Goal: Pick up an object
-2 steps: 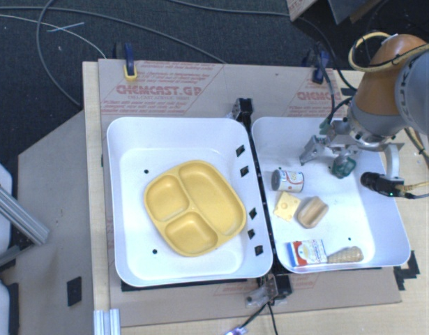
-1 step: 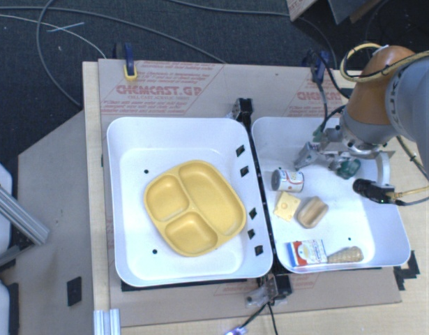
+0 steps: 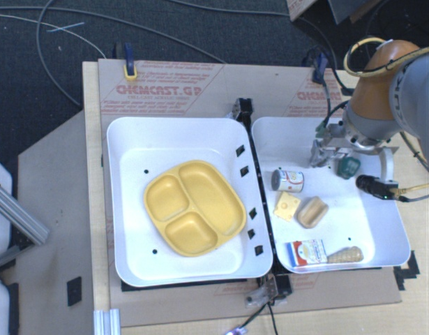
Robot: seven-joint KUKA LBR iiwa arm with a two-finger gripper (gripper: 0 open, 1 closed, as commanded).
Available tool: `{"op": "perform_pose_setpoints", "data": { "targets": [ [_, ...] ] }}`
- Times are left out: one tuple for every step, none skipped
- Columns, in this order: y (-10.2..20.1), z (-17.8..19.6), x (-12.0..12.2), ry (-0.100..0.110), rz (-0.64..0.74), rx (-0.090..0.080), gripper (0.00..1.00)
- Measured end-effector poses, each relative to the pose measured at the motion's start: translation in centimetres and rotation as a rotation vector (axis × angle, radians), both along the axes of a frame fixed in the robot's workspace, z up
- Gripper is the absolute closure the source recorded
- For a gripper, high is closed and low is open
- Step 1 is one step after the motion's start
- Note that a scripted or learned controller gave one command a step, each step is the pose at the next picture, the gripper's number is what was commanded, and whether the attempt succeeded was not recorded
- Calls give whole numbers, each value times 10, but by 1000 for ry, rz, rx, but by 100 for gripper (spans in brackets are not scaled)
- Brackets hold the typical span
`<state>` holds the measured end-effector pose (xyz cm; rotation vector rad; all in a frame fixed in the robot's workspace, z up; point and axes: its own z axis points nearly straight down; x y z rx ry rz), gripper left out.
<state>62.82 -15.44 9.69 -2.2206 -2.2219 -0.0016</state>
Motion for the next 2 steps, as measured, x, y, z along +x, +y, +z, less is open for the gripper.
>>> {"op": "perform_pose_setpoints", "data": {
  "targets": [
    [6, 46, 4, -3, 1, -1, 100],
    [11, 90, 9, -3, 1, -2, 100]
  ]
}}
